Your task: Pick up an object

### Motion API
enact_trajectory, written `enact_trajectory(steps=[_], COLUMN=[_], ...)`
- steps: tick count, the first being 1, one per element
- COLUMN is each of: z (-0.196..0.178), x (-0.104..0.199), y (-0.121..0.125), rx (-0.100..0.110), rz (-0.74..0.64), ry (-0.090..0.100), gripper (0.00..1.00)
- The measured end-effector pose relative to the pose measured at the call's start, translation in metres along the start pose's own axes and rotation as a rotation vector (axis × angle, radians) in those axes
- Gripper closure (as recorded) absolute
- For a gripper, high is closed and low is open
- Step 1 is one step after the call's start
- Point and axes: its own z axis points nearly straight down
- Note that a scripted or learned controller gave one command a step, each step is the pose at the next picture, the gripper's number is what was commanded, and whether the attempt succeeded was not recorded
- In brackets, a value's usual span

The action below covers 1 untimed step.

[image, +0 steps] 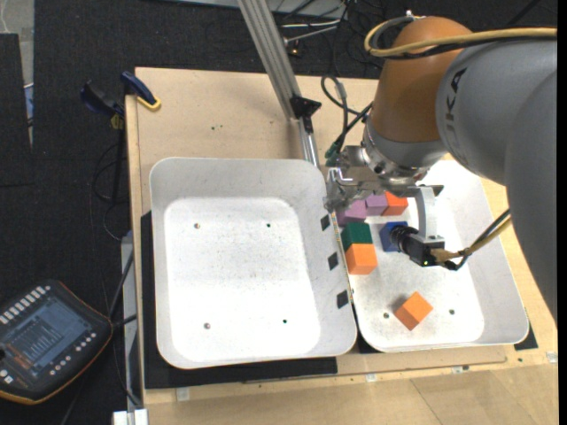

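Orange, green, purple and blue blocks sit in the right bin [496, 321], most of them bunched against its left wall under the arm's wrist. Lone block [413, 311], orange, lies well apart from the rest, near the bin's front edge, turned at an angle to the walls. Green block [357, 234] touches a second orange block [361, 258] just in front of it; purple blocks [372, 206] and a blue block [392, 234] crowd in behind and beside them, partly hidden by the wrist. The left bin [173, 189] stands alongside.

The hand [354, 204] hangs low over the cluster, but the wrist and its mount cover it, so I cannot tell whether it is released or clenched, and nothing shows as held.

By their look these are small rigid cubes, probably wood or hard plastic: light, stiff, not fragile, with flat smooth faces that may slip if pinched off-centre or on a corner. The best hold is across two opposite flat faces, at mid-height. The lone block looks easiest, with free space all round, provided the hand turns to match its angle. In the cluster, neighbours touch, so there is little room beside any one block, and a descent there risks nudging them or catching two.
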Motion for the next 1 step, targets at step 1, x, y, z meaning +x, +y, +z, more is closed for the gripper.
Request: enact_trajectory(steps=[1], z=[-0.0005], x=[0.0581], y=[0.0179], rx=[0.0], rz=[-0.001], ry=[0.0], gripper=[1.0])
